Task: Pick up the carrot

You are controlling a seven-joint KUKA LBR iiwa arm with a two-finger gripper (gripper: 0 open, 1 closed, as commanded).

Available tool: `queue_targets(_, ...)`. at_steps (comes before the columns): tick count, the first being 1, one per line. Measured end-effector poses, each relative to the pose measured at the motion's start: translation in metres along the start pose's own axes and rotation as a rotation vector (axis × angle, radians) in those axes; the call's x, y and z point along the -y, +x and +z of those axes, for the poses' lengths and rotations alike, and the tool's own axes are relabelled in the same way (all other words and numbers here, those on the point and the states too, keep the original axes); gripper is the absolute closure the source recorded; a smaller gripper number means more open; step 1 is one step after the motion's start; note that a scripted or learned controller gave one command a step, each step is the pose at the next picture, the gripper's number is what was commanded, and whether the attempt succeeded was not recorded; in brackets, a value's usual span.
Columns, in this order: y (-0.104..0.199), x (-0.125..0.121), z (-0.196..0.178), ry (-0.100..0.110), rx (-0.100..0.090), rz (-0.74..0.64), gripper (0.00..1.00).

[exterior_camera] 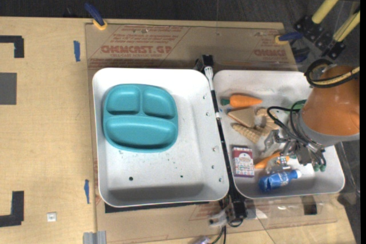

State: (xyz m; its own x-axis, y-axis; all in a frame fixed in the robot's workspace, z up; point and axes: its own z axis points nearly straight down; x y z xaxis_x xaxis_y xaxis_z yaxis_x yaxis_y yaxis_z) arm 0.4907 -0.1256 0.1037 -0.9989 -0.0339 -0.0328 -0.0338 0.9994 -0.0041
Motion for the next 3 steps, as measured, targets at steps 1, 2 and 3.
queue_targets(1,-0.033,-0.082,-0.084,-0.008,-0.020,0.003,1.00)
queue_targets(2,-0.055,-0.174,-0.096,-0.008,-0.024,0.073,1.00)
queue_targets(3,0.004,-0.118,-0.081,-0.004,-0.031,0.006,1.00)
